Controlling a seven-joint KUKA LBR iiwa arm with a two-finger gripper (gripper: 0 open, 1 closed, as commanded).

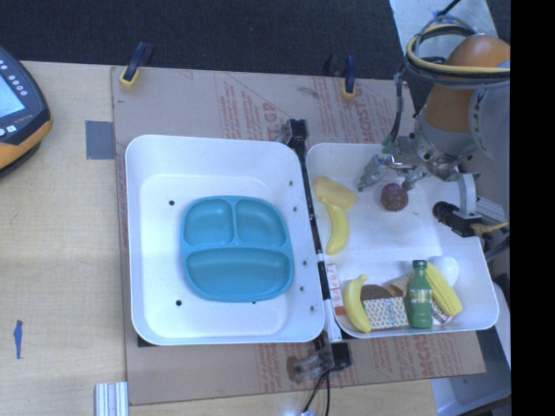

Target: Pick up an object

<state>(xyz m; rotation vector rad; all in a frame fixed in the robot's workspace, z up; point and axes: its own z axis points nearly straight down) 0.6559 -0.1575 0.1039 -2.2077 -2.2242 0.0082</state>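
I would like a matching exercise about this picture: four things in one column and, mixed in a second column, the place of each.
Things:
1. blue divided plastic plate
2. small dark reddish round fruit
3. green plastic bottle
4. blue clamp

Places:
A. near edge of right bin, between other toy foods
B. far edge of the brown board
C. middle of left bin
D. far part of right bin, beside the gripper

Pairs: 1-C, 2-D, 3-A, 4-B

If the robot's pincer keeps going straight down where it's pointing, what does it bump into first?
Probably the small dark red round fruit, which lies right below the pincer in the right bin. Depth is hard to judge from this slanted view, so it might touch the white bin floor just beside the fruit instead.
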